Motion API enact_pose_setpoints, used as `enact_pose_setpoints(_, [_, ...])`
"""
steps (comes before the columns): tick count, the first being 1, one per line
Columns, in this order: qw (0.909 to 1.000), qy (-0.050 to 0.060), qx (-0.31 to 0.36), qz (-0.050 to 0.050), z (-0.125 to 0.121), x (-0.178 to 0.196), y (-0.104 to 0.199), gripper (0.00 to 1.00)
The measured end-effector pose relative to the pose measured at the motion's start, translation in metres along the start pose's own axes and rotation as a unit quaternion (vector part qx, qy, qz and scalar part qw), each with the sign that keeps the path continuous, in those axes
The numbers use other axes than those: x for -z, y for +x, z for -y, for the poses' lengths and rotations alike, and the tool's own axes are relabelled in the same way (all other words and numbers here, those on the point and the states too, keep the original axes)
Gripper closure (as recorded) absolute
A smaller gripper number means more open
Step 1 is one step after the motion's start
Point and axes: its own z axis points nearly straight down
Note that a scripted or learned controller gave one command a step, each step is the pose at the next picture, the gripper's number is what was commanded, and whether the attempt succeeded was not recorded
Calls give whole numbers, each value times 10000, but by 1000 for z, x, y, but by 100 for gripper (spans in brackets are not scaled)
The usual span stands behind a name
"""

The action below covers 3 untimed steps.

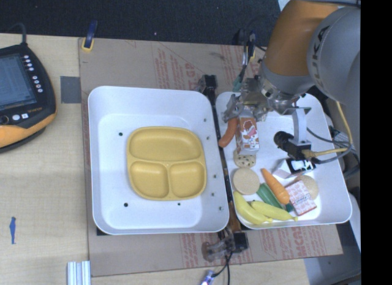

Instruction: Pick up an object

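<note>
The two-finger gripper [245,113] sits low over the upper left part of the right white bin [334,207], and whether it is released or clenched cannot be told from this slanted view, since the wrist hardware covers it. Directly beneath it stands a small red and white carton [248,135], which seems to touch the gripper's tip, though the contact is not clear. Just left of the carton an orange sausage-shaped toy [227,133] leans against the bin's left wall. Below the carton lie a tan dotted die-like block [244,157] and a round beige disc [246,181]. Toward the lower centre of that bin rest an orange toy carrot [275,186], a green toy vegetable [267,195], a yellow toy banana [260,211] and a red and white packet [302,197]. The grey arm with its orange band [300,26] fills the upper right of the frame. In the left white bin [110,109] lies a yellow three-compartment plastic tray [166,162]. A black and orange handheld control pendant [21,94] rests at the far left edge.
</note>
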Motion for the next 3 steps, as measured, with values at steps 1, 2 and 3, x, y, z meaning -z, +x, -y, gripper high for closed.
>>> enact_pose_setpoints(1, [10000,3,-12,-4,39,23,-2,100])
enact_pose_setpoints(2, [10000,-7,5,3,39,27,25,100])
enact_pose_setpoints(3, [10000,-4,5,4,22,23,27,100])
